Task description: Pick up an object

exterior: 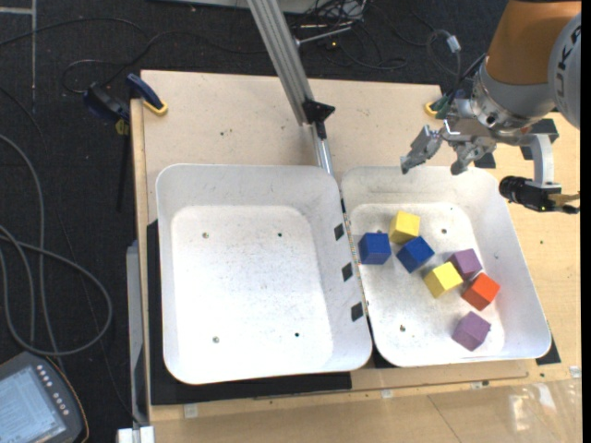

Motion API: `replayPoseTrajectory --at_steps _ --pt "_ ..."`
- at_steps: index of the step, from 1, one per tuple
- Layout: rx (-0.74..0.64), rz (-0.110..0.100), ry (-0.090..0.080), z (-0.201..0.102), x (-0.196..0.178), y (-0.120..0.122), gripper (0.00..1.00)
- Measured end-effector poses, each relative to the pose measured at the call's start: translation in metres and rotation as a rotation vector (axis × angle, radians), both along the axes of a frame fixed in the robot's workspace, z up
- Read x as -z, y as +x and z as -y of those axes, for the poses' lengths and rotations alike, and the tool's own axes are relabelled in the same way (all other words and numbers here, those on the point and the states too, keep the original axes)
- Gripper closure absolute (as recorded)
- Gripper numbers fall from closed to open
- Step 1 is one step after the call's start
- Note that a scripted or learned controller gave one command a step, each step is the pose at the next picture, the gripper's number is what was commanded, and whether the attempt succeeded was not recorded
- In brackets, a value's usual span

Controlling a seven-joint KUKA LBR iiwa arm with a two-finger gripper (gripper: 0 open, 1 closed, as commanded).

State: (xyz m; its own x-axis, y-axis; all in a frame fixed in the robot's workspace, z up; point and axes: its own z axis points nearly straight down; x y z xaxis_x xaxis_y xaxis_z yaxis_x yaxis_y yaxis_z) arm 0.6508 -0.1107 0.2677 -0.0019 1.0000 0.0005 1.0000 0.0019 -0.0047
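Beneath the slanted camera, a tan bench (231,118) bears two white bins, and the right bin (517,275) holds seven cubes clustered mid-bin — blue, yellow, purple, orange — while the gripper (441,153) hangs open-fingered and holding nothing above that bin's far rim.

Bins (249,187) look like smooth white plastic, a bit speckled; bench (231,118) is matt pale wood; cubes (414,253) seem matt, maybe foam.

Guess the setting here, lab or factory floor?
Likely a robotics lab test bench: two white bins on a clamped board, coloured toy cubes as grasp targets, loose cables across the dark carpet, gripper open above.
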Motion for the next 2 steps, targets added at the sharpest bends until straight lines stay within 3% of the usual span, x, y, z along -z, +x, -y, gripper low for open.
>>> replayPoseTrajectory --at_steps 1,2 --pt "-0.001 0.004 -0.001 0.0 -0.003 0.001 0.0" --pt "0.002 0.0 -0.001 -0.003 0.045 -0.008 0.0"
